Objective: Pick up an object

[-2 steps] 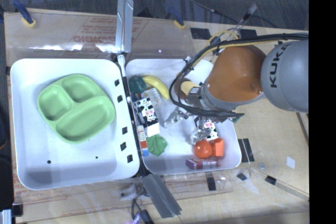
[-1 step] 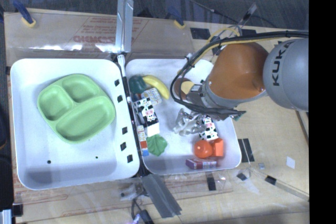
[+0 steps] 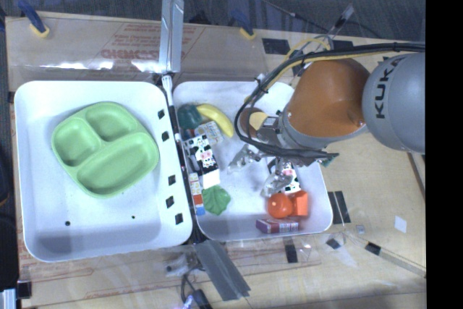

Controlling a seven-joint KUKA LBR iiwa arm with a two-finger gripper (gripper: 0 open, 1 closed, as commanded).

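My gripper [image 3: 257, 169] hangs low over the middle of the right bin [image 3: 239, 226], under the orange-banded wrist [image 3: 325, 99]. Its two silvery fingers [image 3: 241, 158] stand apart and open, with bare bin floor between them. Just right of it sit an orange ball [image 3: 279, 206] and an orange block [image 3: 301, 204], with a small red box [image 3: 278, 226] in front of them. A yellow banana [image 3: 217, 118], a dark green item [image 3: 189, 114], a cow-patterned carton [image 3: 202, 153] and a green leafy piece [image 3: 215, 199] lie along the bin's left side.
The left bin [image 3: 43, 228] holds a green divided plate [image 3: 105, 147]. A divider with black clips [image 3: 173, 177] runs between the bins. Cables [image 3: 289, 65] loop from the wrist over the right bin's far edge.
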